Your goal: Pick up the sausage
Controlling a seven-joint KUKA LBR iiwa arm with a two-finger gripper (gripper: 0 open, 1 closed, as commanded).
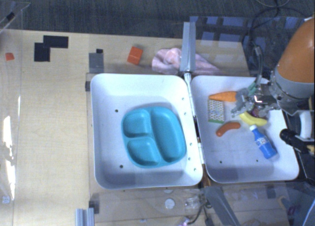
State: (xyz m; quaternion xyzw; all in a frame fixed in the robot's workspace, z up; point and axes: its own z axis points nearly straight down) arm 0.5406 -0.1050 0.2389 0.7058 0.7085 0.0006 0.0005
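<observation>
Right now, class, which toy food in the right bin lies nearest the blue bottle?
The yellow banana: its end nearly meets the blue bottle top. The sausage lies farther left, the carrot farther up.
</observation>
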